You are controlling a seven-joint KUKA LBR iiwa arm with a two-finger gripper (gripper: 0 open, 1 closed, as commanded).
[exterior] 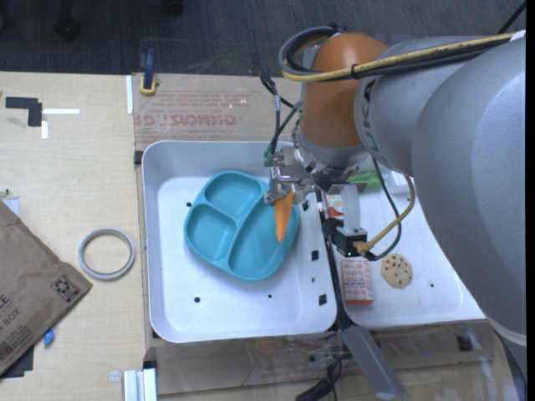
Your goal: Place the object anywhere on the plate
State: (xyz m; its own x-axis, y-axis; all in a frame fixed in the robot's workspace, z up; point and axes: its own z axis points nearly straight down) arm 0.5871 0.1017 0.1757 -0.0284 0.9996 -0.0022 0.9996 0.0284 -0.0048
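Grey arm with orange band reaches in from right, over seam between two white bins. Gripper (284, 192) hangs above right edge of blue three-section plate (238, 225) in left bin (167, 307). Orange carrot (283, 217) pinched between fingers at thick end, pointing down over plate's right section. Right bin (443, 295) holds cookie (396, 271) and small red-and-white packet (357, 281). Tape ring (106, 252) lies on bench, well left.

Pale wooden bench (67, 182) bearing two shallow white bins, the left bin (167, 307) and the right bin (443, 295), side by side, with a tape ring (106, 252), a brown cardboard box (29, 286) and a flat cardboard sheet (201, 111) lying alongside.
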